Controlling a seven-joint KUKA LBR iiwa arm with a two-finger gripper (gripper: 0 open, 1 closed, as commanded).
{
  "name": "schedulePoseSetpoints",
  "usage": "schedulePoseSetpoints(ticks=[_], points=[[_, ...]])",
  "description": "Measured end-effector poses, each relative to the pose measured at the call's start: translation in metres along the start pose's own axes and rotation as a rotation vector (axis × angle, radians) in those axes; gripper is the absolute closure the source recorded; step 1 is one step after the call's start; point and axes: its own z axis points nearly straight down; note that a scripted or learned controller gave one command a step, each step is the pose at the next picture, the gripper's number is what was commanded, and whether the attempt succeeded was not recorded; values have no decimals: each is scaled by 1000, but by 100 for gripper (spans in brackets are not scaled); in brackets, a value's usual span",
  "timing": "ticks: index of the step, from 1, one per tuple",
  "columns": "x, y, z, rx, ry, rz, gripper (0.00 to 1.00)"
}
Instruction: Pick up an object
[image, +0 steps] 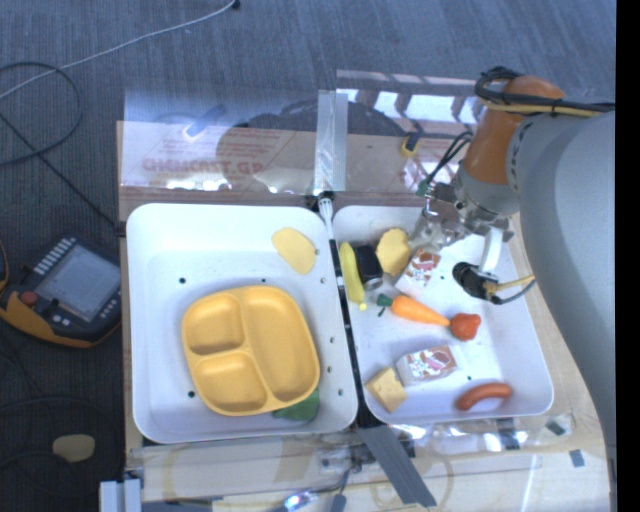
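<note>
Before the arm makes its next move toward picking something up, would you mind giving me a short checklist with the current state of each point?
1. Claw is over the right bin, where the objects lie: ok.
2. Something is held in the claw: cannot tell; its tip is too small and blurred.
3. Target near the claw: ok; a yellow piece and a small red-and-white packet lie just below it.
4. Nearby objects crowded: not ok; the yellow piece, packet and a dark item sit close together.
5. Carrot lies apart from the claw: ok.
6. Yellow tray sits in the left bin, out of the way: ok.
</note>
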Motion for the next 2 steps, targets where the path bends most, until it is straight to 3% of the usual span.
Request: schedulePoseSetpoints(ticks=[1, 2], points=[[-3, -4, 11, 11, -4, 4, 0], [-34, -30, 26, 15, -2, -69, 0]])
